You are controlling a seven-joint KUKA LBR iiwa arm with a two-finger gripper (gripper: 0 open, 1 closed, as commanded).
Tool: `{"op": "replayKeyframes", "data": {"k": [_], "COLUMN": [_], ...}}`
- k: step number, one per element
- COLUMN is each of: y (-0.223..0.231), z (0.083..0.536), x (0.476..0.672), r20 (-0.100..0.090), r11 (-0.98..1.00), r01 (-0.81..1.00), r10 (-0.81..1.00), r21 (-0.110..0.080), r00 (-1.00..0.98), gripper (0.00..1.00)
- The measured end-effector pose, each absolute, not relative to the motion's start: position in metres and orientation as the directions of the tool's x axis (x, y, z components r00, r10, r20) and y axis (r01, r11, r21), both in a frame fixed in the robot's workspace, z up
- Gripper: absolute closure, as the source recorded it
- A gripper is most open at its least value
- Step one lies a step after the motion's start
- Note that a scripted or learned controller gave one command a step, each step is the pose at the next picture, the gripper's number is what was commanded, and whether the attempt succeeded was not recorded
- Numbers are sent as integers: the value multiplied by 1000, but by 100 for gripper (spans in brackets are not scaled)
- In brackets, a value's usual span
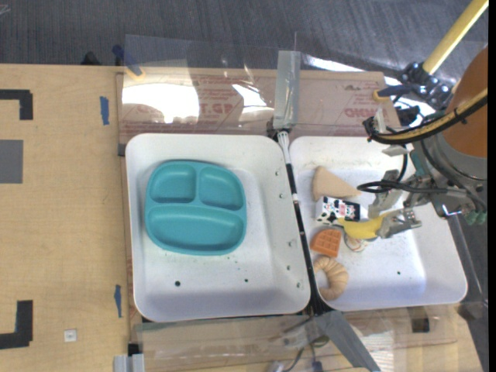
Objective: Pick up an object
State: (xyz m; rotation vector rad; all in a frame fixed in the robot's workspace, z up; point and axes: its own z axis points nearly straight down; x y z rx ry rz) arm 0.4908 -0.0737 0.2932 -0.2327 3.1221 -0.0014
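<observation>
The right bin (403, 281) holds several small items along its left side. A tan wedge (333, 183) lies at the top, with a black-and-white spotted piece (341, 209) below it. Further down come a yellow banana (361, 229), an orange waffle (327, 242) and a beige knobbly pastry (334, 277). My gripper (391, 214) hangs low over the middle of this bin, right at the banana's right end. Whether it touches the banana cannot be made out.
A teal divided plate (196, 206) sits in the left bin (155, 285). A raised ridge (298, 231) separates the two bins. Black cables (403, 130) and the arm's body crowd the right bin's upper right. Clear plastic sheeting (232, 99) stands behind the bins.
</observation>
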Motion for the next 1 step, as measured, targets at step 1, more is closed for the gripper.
{"op": "replayKeyframes", "data": {"k": [1], "y": [-14], "z": [297], "x": [504], "r20": [-9], "r11": [877], "r01": [-480], "r10": [-480], "r21": [-3], "r00": [-877], "gripper": [100]}}
